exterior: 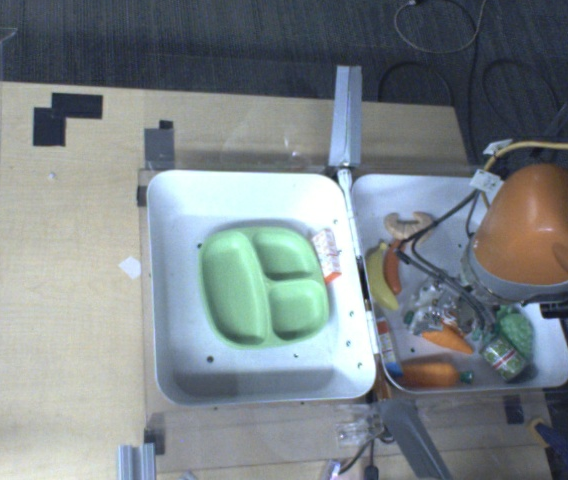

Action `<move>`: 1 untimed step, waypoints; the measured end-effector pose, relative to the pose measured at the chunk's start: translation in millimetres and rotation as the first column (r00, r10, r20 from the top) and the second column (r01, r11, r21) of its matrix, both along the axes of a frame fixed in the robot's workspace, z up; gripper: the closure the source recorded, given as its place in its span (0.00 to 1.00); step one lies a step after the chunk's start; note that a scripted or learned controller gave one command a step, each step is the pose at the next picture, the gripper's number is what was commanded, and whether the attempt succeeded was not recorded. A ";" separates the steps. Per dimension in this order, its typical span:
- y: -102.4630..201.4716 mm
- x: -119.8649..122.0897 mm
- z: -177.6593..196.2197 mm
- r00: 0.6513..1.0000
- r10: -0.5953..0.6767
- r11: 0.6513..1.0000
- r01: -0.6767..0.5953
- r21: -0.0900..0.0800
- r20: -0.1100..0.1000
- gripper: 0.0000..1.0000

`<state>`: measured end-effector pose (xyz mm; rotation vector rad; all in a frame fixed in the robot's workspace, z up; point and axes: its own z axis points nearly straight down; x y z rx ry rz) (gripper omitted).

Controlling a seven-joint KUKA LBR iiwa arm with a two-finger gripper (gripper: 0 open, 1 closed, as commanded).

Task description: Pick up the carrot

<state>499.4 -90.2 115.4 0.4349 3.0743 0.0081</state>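
The carrot (446,340) lies just beneath the end effector (434,313), grip state unclear.

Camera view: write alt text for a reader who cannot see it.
The arm's hand is low in the right bin, just above an orange carrot among cluttered items. The left bin holds a green divided tray.

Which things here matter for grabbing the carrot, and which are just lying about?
Job:
- tapered orange carrot, right bin
- claw, low over the carrot
- shallow white right bin

Lying about:
- green three-compartment plastic tray, left bin
- yellow banana
- green patterned can
- orange rounded item at the near wall
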 end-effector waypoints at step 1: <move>18.5 15.9 70.7 0.991 0.132 0.991 -0.132 -0.002 -0.027 1.00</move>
